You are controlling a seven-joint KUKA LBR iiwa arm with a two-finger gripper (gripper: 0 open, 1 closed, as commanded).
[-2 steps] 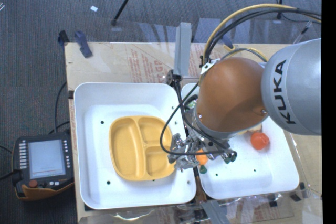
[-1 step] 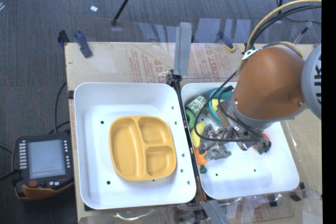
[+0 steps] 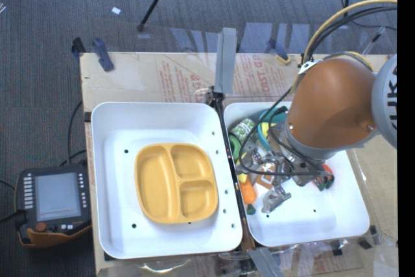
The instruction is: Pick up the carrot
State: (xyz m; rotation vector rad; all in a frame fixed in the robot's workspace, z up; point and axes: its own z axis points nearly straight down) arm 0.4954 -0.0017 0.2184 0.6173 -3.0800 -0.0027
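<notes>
The carrot (image 3: pixel 247 191), a small orange piece, lies in the right bin (image 3: pixel 324 220) close to its left wall. My gripper (image 3: pixel 275 196) hangs low over the bin floor just right of the carrot, with a small gap between them. Nothing shows held in it. The arm's orange band (image 3: pixel 331 104) and wrist hide much of the bin's middle and back.
A yellow divided plate (image 3: pixel 175 181) lies in the left bin (image 3: pixel 110 139). Around the gripper sit a green-and-white item (image 3: pixel 244 129), a teal object (image 3: pixel 264 123) and an orange-and-green piece (image 3: pixel 325 176). A pendant (image 3: pixel 55 198) lies at the bench's left.
</notes>
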